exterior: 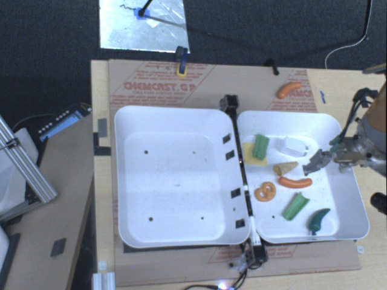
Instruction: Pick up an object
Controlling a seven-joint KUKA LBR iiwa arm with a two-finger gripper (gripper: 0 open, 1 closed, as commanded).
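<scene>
The right bin (pixel 344 132) holds several small toys. Among them are a green block (pixel 260 145) on a yellow piece (pixel 247 154), a white lump (pixel 295 145), a tan wedge (pixel 285 168), an orange-red sausage (pixel 295 182), a pretzel (pixel 265 191), a green stick (pixel 295 206) and a dark teal pepper (pixel 317 220). My gripper (pixel 316 162) reaches in from the right. It hangs over the bin just right of the tan wedge and above the sausage. I see nothing held in it.
The left bin (pixel 130 122) lies beside the right one, with black clips (pixel 230 156) along the shared rim. Another orange sausage (pixel 289 90) lies on the cardboard behind the right bin. A yellow-and-blue clamp (pixel 181 62) stands at the back edge.
</scene>
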